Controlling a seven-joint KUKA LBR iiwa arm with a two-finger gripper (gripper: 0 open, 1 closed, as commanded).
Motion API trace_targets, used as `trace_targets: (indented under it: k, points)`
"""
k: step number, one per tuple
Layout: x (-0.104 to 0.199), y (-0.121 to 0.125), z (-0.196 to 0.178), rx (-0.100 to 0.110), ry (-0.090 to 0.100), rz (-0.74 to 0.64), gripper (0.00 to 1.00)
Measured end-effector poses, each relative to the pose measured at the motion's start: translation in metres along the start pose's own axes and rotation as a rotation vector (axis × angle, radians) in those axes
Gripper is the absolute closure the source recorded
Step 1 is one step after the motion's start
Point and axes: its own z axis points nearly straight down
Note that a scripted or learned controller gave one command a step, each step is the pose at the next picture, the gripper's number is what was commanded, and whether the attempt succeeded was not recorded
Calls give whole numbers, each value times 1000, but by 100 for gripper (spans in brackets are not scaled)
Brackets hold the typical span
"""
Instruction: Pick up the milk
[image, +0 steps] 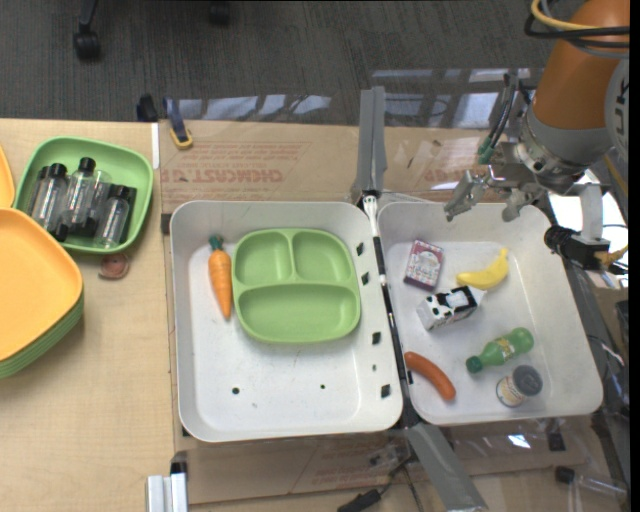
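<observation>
I read this as the approach step: nothing is grasped yet. My gripper hangs over the far rim of the right bin, fingers spread apart with nothing between them.

I take the banana as my landmark. The milk — a small carton with black-and-white cow markings — lies just below and to the left of the banana, nearly touching its lower end. A small pink carton sits to the banana's left, a green bottle and a tin can lie below it toward the near rim, and a red sausage lies below and left of it. The gripper is above the banana in the view, well apart from the milk.

The milk looks tipped on its side. Its long axis runs at a shallow slant, lower-left to upper-right, pointing roughly at the banana; which end is the top I cannot tell.

My judgement of the next move: bring the gripper toward me past the banana, centre it over the carton, turn the wrist so the fingers close across the short width, then descend — the banana's closeness leaves little room on that side.
</observation>
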Motion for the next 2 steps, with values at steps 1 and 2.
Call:
trace_targets:
  k: [1, 2]
  points:
    - [24, -64, 61, 0, 0, -169, 0]
    - [22, -64, 52, 1, 0, -162, 100]
